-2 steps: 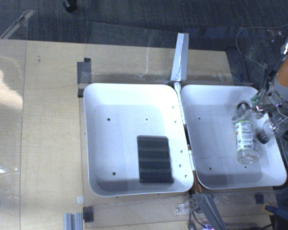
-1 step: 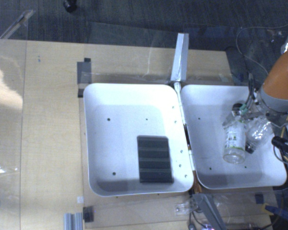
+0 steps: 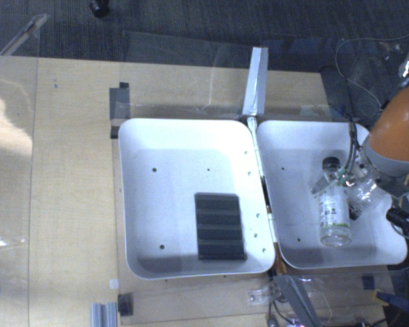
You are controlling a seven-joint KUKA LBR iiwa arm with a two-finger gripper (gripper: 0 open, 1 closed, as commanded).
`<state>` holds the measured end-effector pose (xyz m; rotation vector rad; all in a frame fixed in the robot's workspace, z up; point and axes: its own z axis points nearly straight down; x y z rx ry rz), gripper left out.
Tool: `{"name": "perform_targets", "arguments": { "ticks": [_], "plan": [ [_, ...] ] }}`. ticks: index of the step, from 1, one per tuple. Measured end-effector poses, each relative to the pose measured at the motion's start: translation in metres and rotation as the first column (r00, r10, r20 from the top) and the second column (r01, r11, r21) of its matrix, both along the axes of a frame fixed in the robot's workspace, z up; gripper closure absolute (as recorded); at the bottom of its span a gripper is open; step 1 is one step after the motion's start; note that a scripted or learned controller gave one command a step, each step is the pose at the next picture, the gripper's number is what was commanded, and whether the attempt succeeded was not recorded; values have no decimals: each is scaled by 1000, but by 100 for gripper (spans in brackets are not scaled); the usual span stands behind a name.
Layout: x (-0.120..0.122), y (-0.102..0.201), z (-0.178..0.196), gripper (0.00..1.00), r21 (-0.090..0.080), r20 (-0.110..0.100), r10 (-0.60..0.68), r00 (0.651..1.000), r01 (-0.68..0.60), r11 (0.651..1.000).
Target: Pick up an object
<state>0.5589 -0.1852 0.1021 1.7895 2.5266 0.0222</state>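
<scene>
arm (image 3: 395, 138) reaches in from right, orange band up, gripper (image 3: 346, 181) low over right bin.

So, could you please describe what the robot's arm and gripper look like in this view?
The arm enters from the right with a rounded orange band above a grey wrist section. Thin dark cables loop around it, one running down beside the wrist. The gripper below looks partly clear or glossy, with small dark parts; finer detail is too blurred to tell.

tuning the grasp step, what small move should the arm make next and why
Probably a short descent to settle the gripper around the clear plastic bottle. The bottle lies in the right white bin, cap end by the gripper, and no grip on it is visible yet.
</scene>
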Motion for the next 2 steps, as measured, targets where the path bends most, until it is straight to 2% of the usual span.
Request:
{"name": "perform_targets", "arguments": {
  "ticks": [1, 2],
  "plan": [
    [-14, 15, 0, 0, -6, -1, 93, 996, -93, 996],
    [-11, 16, 11, 100, -6, 6, 91, 996, -91, 996]
  ]
}}
